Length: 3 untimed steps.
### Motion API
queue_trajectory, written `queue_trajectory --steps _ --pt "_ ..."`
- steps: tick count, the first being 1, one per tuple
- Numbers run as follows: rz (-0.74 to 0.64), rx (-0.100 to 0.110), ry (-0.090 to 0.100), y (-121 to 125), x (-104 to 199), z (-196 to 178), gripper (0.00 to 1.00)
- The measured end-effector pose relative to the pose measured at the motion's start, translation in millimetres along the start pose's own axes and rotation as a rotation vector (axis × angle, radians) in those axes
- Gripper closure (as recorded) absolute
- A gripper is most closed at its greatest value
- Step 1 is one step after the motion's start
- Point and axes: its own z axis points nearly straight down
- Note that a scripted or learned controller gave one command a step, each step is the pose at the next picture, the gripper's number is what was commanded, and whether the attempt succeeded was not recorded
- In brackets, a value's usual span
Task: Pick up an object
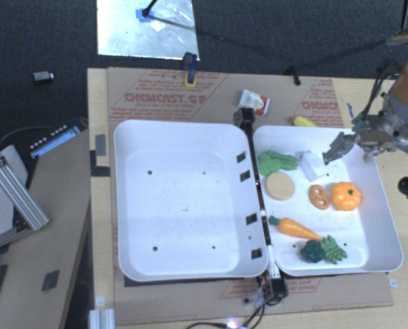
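The right bin holds a green leafy piece, a tan round disc, a brown pretzel, an orange pumpkin, a carrot, a broccoli floret and a small white block. My gripper hangs over the bin's upper right part, just right of and above the white block. It points down and to the left. Nothing is visibly held.
The left bin lies beside the right one, with black clips along the shared edge. On the cardboard behind the bins lie a yellow banana-like piece and a small white-and-red carton. A yellow clamp sits at the back edge.
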Motion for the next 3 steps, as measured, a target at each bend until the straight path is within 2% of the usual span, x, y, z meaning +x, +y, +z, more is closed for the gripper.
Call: queue_trajectory --steps 1,2,3 --pt "-0.003 -0.003 0.000 0.8 0.2 -11.0 1.00" --pt "-0.005 -0.021 -0.002 -10.2 33.0 -236.5 1.00" --pt "-0.005 0.012 0.003 -39.8 78.0 -101.5 1.00"
